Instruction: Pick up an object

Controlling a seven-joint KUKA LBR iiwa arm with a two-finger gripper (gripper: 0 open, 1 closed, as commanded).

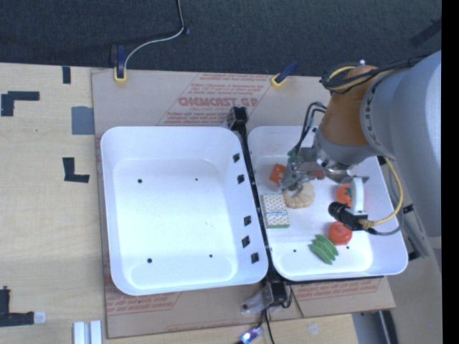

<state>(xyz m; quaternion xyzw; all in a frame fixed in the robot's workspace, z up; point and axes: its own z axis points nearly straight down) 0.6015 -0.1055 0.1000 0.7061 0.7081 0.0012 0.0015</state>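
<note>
The right bin [373,260] holds several small items. My gripper [294,180] hangs low over its middle, right above a tan cookie-like piece [301,196] and beside a small red-orange piece [277,173]. A white patterned block [275,211] lies just left of the cookie. A red tomato-like piece [339,232] and a green pepper-like piece [324,249] sit nearer the front. An orange piece [345,194] lies partly behind a white part of the arm. The gripper's tips blend into the items under them.
The left bin [172,206] sits beside the right one, with a black divider rail [247,192] between them. The grey arm with its orange band [348,117] covers the right bin's back right part. A cable [373,224] loops over the bin's right side.
</note>
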